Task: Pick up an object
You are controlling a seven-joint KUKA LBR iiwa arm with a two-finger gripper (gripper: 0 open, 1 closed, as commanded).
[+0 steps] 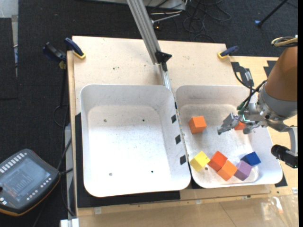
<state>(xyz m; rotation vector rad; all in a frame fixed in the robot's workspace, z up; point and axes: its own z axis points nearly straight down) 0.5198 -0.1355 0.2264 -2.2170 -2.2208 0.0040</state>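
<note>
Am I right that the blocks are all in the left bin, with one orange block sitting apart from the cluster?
Not quite: the camera view shows the blocks in the right bin, not the left. The rest holds: one orange block sits apart from the cluster near the front wall.

The arm [283, 91] is grey with an orange band, cables trailing near its wrist.

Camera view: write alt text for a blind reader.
A grey robot arm reaches from the right over the right bin, its gripper above an orange block and a cluster of yellow, orange, purple and blue blocks.
</note>
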